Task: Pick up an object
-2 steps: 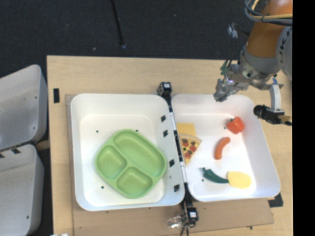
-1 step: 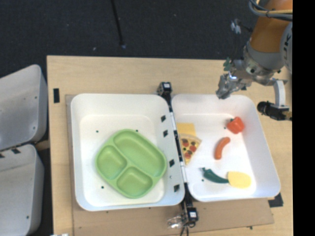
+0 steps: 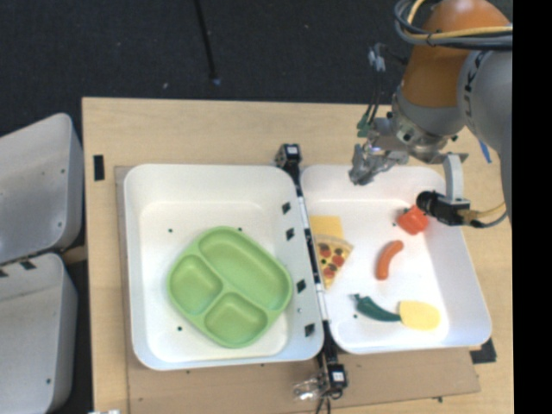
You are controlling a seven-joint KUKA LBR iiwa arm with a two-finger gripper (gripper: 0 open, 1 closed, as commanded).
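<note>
Two white bins sit side by side: the left bin (image 3: 147,231) holds a green divided plate (image 3: 228,286); the right bin (image 3: 457,309) holds a cheese wedge (image 3: 326,226), pizza slice (image 3: 332,258), sausage (image 3: 388,259), red piece (image 3: 412,221), green pepper (image 3: 373,308) and yellow piece (image 3: 420,315). Above its far edge hangs the gripper (image 3: 366,166), carrying nothing; its state is unclear.

Wooden table (image 3: 103,136) carrying two white bins: left bin (image 3: 142,205), right bin (image 3: 466,309). White chairs (image 3: 34,197) just beside the table's left edge. Dark floor (image 3: 129,33) beyond.
</note>
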